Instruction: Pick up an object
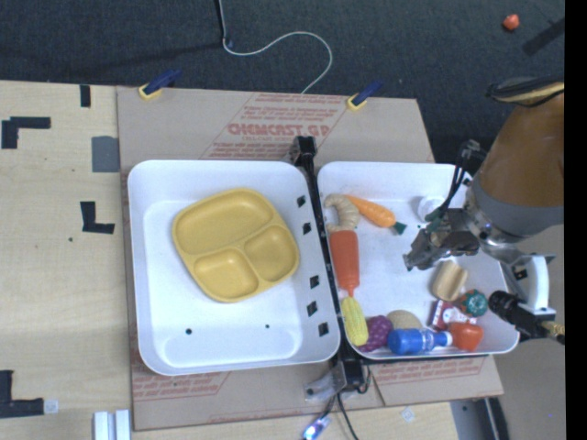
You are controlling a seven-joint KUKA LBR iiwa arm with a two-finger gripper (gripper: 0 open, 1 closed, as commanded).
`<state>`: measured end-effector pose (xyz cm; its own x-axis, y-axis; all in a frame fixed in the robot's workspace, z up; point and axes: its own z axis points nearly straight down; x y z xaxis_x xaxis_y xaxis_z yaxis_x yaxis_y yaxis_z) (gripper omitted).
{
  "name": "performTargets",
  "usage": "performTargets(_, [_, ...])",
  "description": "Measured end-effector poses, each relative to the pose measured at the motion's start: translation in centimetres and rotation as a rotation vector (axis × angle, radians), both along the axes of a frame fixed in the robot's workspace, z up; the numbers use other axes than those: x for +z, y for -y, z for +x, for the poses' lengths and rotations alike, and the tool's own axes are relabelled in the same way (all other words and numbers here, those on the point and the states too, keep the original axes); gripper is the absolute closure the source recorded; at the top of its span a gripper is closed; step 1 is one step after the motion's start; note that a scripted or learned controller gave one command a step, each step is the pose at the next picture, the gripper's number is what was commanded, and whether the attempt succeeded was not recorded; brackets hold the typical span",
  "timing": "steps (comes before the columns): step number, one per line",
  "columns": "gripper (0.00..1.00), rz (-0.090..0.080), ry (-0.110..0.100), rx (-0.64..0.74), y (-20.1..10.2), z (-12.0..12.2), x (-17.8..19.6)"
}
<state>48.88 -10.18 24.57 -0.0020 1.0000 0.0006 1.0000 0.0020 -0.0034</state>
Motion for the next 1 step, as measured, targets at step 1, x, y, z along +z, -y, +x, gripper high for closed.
performTargets(1, [1.0,0.001,0.012,0.007,-6.63,-0.45,11.37])
